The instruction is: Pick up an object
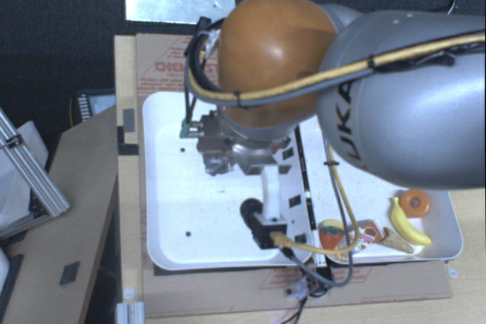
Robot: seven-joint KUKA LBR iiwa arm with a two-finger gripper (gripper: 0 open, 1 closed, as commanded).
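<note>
Lying in right bin (448, 235), near corner: banana (406, 222), orange ring (414, 202), red-orange toy (332, 234).

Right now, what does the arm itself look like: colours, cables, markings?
The arm is smooth, rounded and grey, with an orange dome above the wrist. A yellow cable runs along it, joined by black cables at the dome. Dark UKA lettering marks the grey link. The wrist block is silvery metal.

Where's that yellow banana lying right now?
In the camera view, the banana lies in the lower right corner of the right bin, just below an orange ring.
</note>
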